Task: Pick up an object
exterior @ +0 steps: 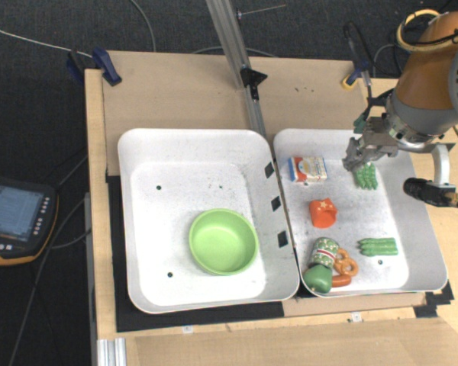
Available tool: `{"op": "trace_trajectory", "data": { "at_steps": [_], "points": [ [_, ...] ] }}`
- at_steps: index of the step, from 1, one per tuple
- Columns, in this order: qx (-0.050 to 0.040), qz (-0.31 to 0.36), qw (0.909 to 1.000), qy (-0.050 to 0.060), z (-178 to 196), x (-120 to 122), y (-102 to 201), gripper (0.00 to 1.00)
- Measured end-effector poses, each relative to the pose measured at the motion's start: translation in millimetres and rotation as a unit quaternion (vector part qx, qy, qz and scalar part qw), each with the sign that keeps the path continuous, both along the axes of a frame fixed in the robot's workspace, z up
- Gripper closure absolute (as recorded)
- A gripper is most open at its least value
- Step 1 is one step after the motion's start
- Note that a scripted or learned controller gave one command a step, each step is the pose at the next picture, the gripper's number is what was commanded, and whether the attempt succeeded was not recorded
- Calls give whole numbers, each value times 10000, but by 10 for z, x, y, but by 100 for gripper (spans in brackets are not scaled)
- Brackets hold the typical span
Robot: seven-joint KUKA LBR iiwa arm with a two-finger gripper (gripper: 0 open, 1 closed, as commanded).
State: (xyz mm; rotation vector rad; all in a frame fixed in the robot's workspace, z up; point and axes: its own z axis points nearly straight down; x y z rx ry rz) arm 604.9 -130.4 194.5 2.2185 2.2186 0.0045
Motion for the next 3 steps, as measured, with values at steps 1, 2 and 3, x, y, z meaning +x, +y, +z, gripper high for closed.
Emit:
{"op": "trace_trajectory", "data": {
  "at_steps": [1,2,3],
  "points": [
    [1,2,10000,1,429,29,15,100],
    [1,2,10000,-4,961,38,15,100],
    [9,19,10000,24,842,59,445,100]
  ]
}}
